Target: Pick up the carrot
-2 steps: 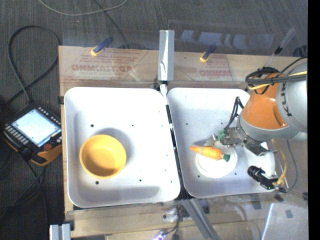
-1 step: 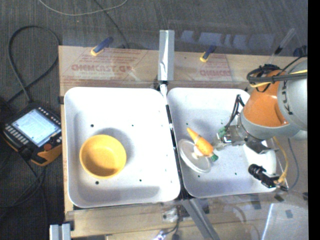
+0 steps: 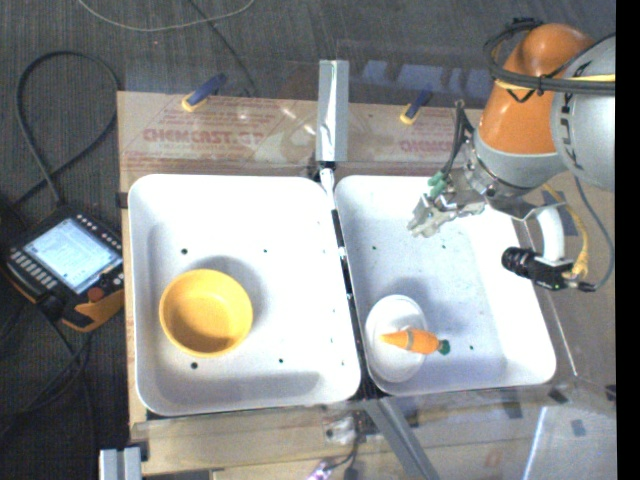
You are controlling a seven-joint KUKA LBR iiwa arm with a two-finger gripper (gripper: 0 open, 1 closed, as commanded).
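Note:
An orange carrot point(image 3: 414, 342) with a small green tip lies across a white bowl point(image 3: 393, 358) in the near left corner of the right bin point(image 3: 500, 308). My gripper point(image 3: 428, 218) hangs over the far part of that bin, well above and behind the carrot, with nothing between its fingers. The fingertips are small and pale against the bin floor.
A yellow bowl point(image 3: 206, 311) sits in the left bin point(image 3: 240, 208). A black cable fitting point(image 3: 530, 262) hangs off the arm over the right bin's right side. A handheld pendant point(image 3: 65, 260) lies on the floor at the left. A metal divider post point(image 3: 332, 108) stands behind the bins.

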